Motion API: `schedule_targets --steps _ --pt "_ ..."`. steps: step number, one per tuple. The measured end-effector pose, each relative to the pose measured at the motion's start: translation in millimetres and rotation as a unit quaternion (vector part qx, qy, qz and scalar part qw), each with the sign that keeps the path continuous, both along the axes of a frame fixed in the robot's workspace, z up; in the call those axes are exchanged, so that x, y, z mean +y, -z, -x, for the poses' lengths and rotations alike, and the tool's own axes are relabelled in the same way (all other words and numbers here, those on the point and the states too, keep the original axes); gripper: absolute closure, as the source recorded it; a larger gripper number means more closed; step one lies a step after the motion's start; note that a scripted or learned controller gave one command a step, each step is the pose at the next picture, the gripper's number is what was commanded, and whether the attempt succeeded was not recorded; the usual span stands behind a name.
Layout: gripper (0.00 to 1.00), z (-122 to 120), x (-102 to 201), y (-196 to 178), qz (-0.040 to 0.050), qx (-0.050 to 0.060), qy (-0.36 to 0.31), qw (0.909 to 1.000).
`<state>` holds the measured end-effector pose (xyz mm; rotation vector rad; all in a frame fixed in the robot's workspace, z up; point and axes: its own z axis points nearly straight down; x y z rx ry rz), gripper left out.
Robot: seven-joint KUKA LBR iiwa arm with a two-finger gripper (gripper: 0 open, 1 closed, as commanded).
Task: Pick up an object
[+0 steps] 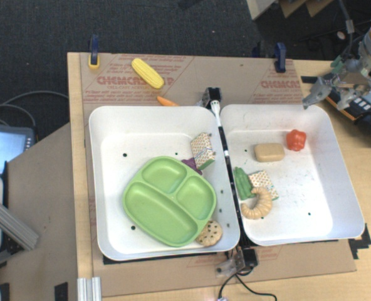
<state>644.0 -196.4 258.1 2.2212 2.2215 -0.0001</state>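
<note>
Inside the right bin (336, 187), five objects are lying loose. A red piece (296, 140) is sitting near the far wall, and a tan block (269, 152) is resting just beside it on its left. Nearer the front, a green pod (242, 182) is lying along the bin's left wall. A patterned packet (262, 182) is lying just beside the pod, and a curved pastry (257, 205) is touching the packet's front edge.

Above the far right corner of this bin, the gripper (314, 96) is hanging outside the rim, well apart from every object. It is holding nothing, and whether it is set wide or narrow cannot be told from this angle.

Across the divide, the left bin (107, 168) is bearing a green plate (170, 199) with three compartments. A cookie (209, 233) is leaning at the plate's front right edge. A patterned box (202, 149) is standing by the bin's right wall, with a purple scrap (190, 163) lying between the box and the plate.

Behind the bins, on the cardboard (235, 74), a corn cob (147, 73) is lying at a slant. A carrot (167, 101) is lying at the left bin's far rim. Two blue clamps (94, 50) are gripping the board's far edge.
</note>
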Motion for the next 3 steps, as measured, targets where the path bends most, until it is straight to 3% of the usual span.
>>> schedule_targets --steps 1,2,3 --pt "0.00 17 -28 125 -0.0015 0.007 0.002 1.0000" --pt "0.00 -5 -20 175 -0.0066 0.001 -0.003 1.0000" --pt "1.00 -4 -26 162 0.0001 -0.001 -0.002 1.0000"
